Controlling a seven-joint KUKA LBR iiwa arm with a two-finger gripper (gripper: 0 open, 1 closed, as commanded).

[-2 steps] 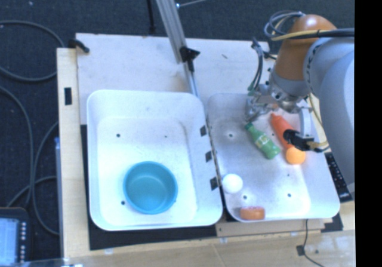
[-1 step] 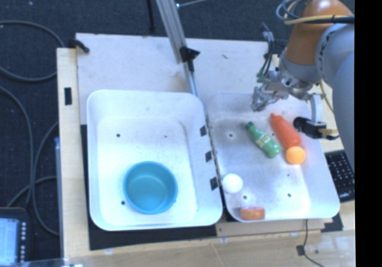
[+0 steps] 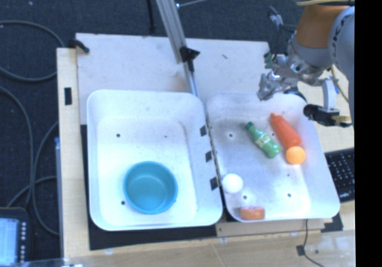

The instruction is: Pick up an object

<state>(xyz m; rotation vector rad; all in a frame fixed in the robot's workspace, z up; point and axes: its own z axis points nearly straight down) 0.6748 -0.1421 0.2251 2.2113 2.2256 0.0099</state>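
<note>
Right shallow white bin (image 3: 310,197), contents by clock face from its middle:

- Green plastic bottle (image 3: 262,140) with a paler label band, lying on its side, at about 12 o'clock, cap end pointing toward 10.
- Orange carrot-shaped piece (image 3: 285,130), long and tapered, lying just beside the bottle at about 1 o'clock.
- Small orange ball (image 3: 295,155) at 3 o'clock, touching or nearly touching the lower end of the carrot shape.
- White ball (image 3: 232,183) at about 8 o'clock, near the wall shared with the other bin.
- Flat orange-red piece (image 3: 253,213) at 6 o'clock, against the near rim; shape too small to read, possibly a slice or a lid.

Count: one bottle, one carrot shape, two balls (one orange, one white), one flat piece. Five loose things in this bin.

Left shallow white bin (image 3: 101,116): one round blue plastic bowl (image 3: 150,187), upright, sitting toward 6 o'clock of the bin's floor.

Two bins, side by side, rims touching along the middle.

Grey two-finger gripper (image 3: 267,89) hangs over the right bin's far rim at roughly 1 o'clock, above and apart from the bottle and carrot shape. Nothing sits between its tips. Whether the fingers are spread or pressed together cannot be told; the tips blur into dark metal.
</note>
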